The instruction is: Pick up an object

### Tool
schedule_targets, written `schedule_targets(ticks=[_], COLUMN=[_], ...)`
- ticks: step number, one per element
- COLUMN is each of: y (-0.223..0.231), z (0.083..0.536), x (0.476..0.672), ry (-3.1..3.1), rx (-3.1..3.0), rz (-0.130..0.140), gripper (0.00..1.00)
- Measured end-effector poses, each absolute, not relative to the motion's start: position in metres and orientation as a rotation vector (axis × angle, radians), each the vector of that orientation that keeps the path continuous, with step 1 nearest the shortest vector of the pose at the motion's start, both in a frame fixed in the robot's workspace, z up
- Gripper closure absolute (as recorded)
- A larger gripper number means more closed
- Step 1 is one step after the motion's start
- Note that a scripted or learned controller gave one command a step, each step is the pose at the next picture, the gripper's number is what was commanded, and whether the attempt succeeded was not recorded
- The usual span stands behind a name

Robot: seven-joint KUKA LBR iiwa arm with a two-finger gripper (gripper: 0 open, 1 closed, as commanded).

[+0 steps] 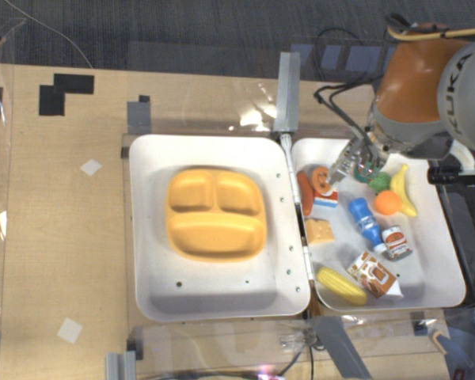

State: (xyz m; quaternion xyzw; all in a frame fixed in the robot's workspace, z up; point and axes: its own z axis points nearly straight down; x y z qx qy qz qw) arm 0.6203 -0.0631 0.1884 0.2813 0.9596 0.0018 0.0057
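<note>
arm: the grey KUKA with its orange band is reaching in from 3 o'clock and is sitting over the top of the right bin.

gripper: the gripper is hanging at about 11 o'clock in that bin, low over the toys. Honestly I can't tell what state it's in, it's too small and blurry at the tip, and I'm not seeing anything lifted by it.

closest target: a little round orange-and-white piece is lying just beside the tip, at its 8 o'clock, next to a red sausage-looking thing along the bin's left wall.

other options: green veg, banana, orange fruit, blue bottle, small can, cheese wedge, corn cob, snack packet.

left bin: the left bin is holding a yellow divided tray, well apart from the action.

how it'll handle: I'm guessing these are all hollow plastic play food, so light, stiff and kinda slippery. Rounded ones are probably going to squirt out.

where to grab: I'd be closing across the narrow middle of the round piece, coming straight down. The crowding against the sausage is looking like the main risk.
</note>
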Motion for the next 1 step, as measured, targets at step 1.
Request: schedule_targets(ticks=[1], y=[-0.0644], z=[0.1874], x=[0.6195], ry=[3.005], rx=[0.883], rz=[0.003], gripper=[0.0])
